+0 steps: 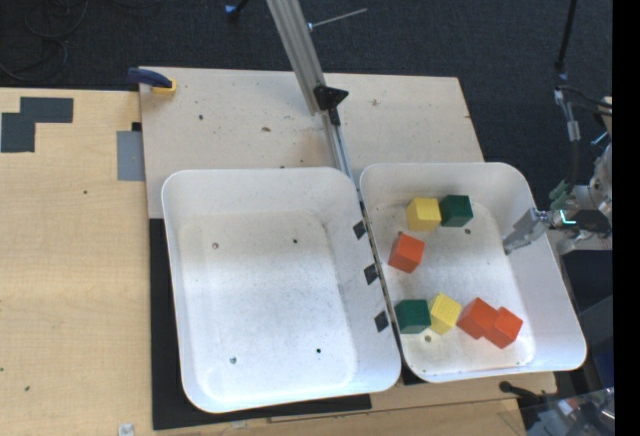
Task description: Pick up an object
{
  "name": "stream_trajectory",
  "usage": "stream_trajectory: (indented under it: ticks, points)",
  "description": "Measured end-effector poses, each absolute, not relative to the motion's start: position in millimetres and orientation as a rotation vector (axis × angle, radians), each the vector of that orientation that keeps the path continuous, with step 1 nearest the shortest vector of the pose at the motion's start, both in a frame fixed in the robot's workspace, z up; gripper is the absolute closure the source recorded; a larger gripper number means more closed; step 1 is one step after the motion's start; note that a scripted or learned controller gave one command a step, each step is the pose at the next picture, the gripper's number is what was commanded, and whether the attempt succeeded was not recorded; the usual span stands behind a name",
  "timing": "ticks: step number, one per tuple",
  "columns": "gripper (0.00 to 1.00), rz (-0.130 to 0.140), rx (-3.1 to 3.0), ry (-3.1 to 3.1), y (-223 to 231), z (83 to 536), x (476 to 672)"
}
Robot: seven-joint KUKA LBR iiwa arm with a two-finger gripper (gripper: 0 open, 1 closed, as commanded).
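Note:
The right bin (545, 274) holds several small blocks. A yellow block (423, 213) and a dark green block (457, 210) sit side by side near its far wall. An orange block (406, 252) lies just below them, close to the divider. Along the near wall sit a green block (411, 315), a second yellow block (445, 312) and two red-orange blocks (490, 321) pressed together. My gripper (527, 229) hangs at the right rim of this bin, off to the right of all the blocks and touching none of them. Nothing is in its grasp.
The left bin (180, 224) stands beside the right one, with black clips (370, 272) along their shared edge. A slanted aluminium bar (293, 24) rises from behind the bins. A blue and yellow clamp (152, 80) lies at the bench's far left corner.

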State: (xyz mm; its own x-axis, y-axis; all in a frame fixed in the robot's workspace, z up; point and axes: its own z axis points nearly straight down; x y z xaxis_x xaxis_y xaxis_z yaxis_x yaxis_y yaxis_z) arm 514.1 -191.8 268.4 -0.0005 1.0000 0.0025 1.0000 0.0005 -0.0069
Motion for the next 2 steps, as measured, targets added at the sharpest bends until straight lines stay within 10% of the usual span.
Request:
stream_trajectory:
  ticks: [2]
  points:
    - [0.00,0.007,-2.216,-2.214,-188.4,206.5,517.2]
